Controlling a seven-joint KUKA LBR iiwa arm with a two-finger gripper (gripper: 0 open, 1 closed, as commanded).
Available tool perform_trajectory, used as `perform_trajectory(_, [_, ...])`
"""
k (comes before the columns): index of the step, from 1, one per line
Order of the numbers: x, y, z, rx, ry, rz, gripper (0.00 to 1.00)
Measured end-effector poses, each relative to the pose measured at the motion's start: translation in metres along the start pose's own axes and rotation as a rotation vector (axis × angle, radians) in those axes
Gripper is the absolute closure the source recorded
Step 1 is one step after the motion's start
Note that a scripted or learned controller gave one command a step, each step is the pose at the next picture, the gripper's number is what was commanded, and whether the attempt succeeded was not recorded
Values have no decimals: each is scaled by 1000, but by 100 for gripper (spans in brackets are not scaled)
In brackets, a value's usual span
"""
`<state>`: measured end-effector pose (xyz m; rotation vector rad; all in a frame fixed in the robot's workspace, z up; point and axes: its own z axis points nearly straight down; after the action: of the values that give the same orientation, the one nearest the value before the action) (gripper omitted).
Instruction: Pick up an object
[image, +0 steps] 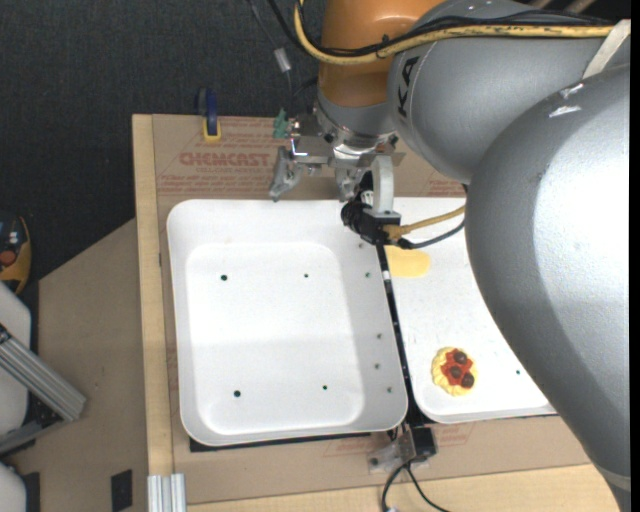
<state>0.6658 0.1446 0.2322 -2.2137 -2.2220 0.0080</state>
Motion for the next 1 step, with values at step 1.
perform_trajectory(1, [-2,1,-18,-10,0,2,100])
